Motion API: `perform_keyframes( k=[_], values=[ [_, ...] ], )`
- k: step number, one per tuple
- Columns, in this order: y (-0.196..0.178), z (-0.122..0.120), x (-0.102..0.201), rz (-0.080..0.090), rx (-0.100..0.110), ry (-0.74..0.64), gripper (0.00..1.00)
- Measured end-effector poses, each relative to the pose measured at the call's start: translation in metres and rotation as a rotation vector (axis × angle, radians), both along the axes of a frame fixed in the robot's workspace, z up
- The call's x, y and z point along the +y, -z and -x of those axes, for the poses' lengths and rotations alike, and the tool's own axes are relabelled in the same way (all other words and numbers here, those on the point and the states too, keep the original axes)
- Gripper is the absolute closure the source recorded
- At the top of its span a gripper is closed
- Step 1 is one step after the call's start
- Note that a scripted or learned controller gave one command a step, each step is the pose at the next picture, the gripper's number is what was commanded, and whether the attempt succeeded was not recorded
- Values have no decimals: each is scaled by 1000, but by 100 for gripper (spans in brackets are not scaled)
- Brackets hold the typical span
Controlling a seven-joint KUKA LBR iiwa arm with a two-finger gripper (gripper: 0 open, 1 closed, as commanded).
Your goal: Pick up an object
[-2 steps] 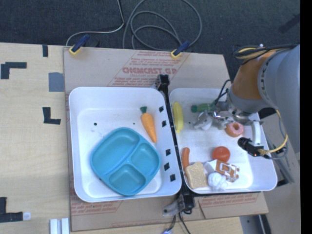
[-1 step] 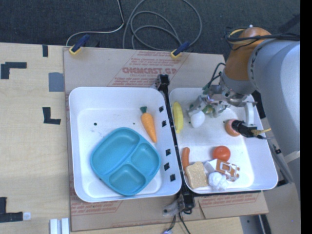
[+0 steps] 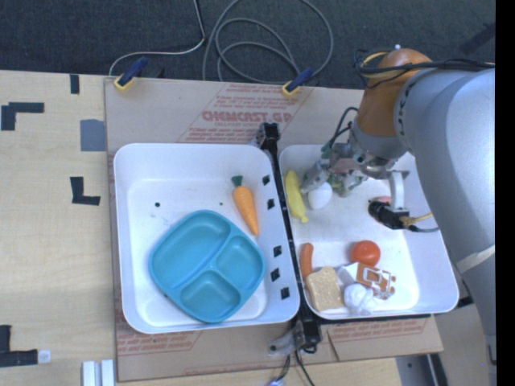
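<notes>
- The tool (image 3: 336,175) is seen low in the right bin (image 3: 430,256), just beside a white object (image 3: 319,196).
- Its grip state cannot be told.
- A banana (image 3: 295,197) lies just left of that white object.

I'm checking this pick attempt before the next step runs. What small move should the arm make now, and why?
Probably a short straight lift to test the grasp. The gripper sits low in the right bin, right at a white object beside the banana, but whether anything is actually held isn't visible.

Bright, even overhead light, soft shadows (faint glare on the white bins (image 3: 129,240)), slightly grainy focus.
</notes>
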State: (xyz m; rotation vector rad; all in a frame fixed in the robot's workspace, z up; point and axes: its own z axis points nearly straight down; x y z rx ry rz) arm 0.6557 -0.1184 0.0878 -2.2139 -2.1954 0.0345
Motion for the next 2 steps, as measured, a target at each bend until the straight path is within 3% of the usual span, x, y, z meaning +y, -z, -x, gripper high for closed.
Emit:
perform_keyframes(
  k=[1,2],
  values=[
    [4,-3,6,20,9,5,0],
    [-4,-2,8,14,16,6,100]
  ],
)
